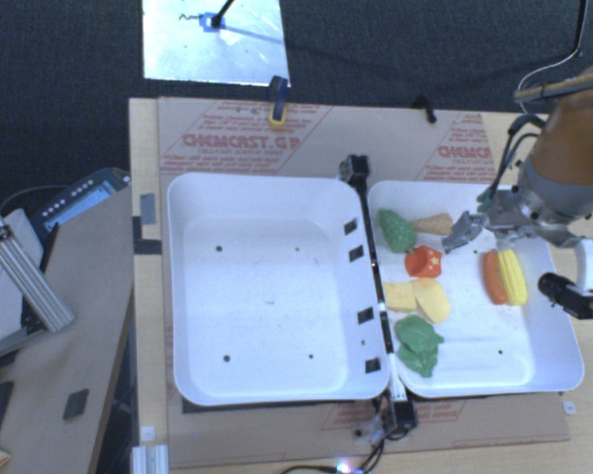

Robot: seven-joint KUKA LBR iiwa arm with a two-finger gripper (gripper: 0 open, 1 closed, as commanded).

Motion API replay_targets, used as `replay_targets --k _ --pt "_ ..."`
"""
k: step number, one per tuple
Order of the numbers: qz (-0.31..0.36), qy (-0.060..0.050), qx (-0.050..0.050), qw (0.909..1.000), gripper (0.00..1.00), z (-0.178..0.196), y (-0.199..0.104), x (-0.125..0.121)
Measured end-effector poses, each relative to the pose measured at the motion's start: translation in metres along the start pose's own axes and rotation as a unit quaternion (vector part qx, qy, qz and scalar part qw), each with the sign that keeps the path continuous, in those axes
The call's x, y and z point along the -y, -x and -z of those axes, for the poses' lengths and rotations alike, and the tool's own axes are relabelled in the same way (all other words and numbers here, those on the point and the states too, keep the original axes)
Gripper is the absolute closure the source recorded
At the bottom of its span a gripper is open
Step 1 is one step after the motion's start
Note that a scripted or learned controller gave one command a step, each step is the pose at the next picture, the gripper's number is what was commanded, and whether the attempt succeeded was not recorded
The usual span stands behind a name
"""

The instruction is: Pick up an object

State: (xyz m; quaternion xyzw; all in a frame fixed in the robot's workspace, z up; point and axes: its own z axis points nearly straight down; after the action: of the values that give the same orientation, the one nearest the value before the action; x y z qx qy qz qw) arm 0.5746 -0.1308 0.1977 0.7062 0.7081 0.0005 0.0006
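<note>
The right bin [549, 363] holds several toy foods. A green vegetable [396, 230] and a tan piece [433, 224] lie at its back left, with a red tomato [424, 261] just in front of them. Two yellow pieces [400, 295] [434, 302] sit near the left wall, and a green leafy piece [417, 342] lies at the front left. An orange carrot [493, 277] and a yellow corn cob [514, 276] lie side by side on the right. My gripper [464, 232] hangs over the back middle of this bin, right of the tan piece and above and to the right of the tomato. Nothing shows in its grasp.
The left bin [193, 265] stands beside the right one, joined along a black clipped divider [368, 265]. The arm's grey and orange body [571, 166] fills the right bin's back right corner. A black part [565, 294] juts over the bin's right rim.
</note>
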Motion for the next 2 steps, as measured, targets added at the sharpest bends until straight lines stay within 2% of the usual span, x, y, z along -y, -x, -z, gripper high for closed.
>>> replay_targets --k 1,2 --pt "0.003 -0.004 -0.002 1.0 0.0 -0.104 -0.048 0.001" --pt "0.001 0.001 0.0 1.0 1.0 -0.087 -0.045 -0.001"
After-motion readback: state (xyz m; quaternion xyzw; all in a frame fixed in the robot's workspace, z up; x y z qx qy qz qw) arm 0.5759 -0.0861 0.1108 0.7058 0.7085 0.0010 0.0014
